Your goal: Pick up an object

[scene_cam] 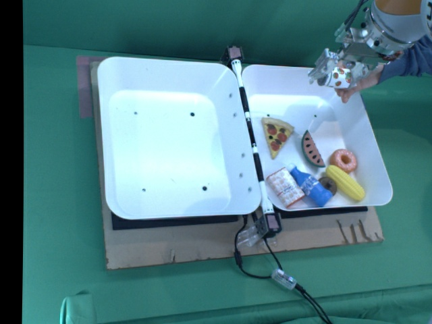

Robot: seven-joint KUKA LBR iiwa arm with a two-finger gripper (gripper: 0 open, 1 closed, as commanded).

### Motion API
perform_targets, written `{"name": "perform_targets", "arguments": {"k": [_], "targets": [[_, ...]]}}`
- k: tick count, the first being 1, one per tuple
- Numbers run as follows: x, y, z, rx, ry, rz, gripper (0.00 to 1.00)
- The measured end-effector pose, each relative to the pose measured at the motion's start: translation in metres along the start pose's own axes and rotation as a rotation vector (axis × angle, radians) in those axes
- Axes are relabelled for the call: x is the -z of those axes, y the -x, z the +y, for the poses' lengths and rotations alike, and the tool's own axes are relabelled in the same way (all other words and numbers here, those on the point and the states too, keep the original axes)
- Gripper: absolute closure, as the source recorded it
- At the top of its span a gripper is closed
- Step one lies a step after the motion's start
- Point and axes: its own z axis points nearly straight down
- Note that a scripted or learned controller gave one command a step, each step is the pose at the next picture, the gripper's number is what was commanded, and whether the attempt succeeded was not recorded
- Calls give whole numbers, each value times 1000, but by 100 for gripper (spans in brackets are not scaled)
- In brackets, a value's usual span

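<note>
Green-draped bench (pixel 54 181), two shallow white bins (pixel 169 73). One pizza slice (pixel 276 136), watermelon wedge (pixel 311 149), pink doughnut (pixel 343 160), yellow corn cob (pixel 345 183), blue bottle (pixel 312 186). Two-finger gripper (pixel 337 73) clamped on one white spotted block (pixel 341 77).

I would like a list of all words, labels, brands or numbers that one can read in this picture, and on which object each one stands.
No text can be read in this view.
Small carton: its red and white face carries print, too small and blurred to read.
Blue bottle: has a pale label band, unreadable.
White object with orange spots at the end effector: only spots, no letters visible.
Pizza slice: no writing.
</note>
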Motion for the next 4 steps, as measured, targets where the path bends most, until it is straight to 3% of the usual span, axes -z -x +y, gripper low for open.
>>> {"name": "perform_targets", "arguments": {"k": [1,2,3,4], "targets": [[-120,8,-21,-2,-11,0,0],[-105,11,-18,-8,3,-6,100],[75,23,-12,-2,0,-2,100],[47,59,37,-4,-2,-6,100]]}}
